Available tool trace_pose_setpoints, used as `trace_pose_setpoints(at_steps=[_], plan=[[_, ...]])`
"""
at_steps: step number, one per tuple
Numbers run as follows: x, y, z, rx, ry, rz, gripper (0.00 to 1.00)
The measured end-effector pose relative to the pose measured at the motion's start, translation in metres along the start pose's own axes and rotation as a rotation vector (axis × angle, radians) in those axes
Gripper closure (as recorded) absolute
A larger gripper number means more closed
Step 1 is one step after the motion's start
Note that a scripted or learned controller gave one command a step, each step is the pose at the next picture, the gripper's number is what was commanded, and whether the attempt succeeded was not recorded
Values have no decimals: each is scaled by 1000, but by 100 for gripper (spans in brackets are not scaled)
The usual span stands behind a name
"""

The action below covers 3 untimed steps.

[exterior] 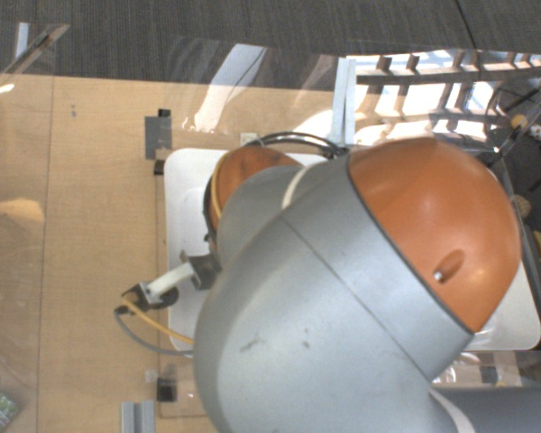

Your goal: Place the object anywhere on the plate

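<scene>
arm: grey KUKA body with orange domes, very close to the camera, covering most of both bins
claw: somewhere under the arm body; can't tell how far open it is or if it has hold of anything
object: can't tell where it is, hidden by the arm
plate: can't tell either, same reason
white bin: bare left wall and a strip of floor show just left of the arm; contents can't be made out
bin far edge: white sliver to the right of the arm
hose fitting: white tube with black end sticking out left from the arm, yellow and grey cable looping below it
bench: light wood under a clear glossy sheet
black bracket: on the bench beyond the bin's corner
room: dark carpet along the top, white metal frame top right
</scene>
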<state>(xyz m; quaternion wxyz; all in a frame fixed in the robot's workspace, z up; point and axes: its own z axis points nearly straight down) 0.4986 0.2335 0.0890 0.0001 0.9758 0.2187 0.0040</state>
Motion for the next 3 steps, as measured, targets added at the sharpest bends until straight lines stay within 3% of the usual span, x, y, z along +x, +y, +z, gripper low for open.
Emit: trace_pose_setpoints(at_steps=[2, 3], plan=[[3, 0, -21, 2, 4, -9, 100], [3, 0, -21, 2, 4, -9, 0]])
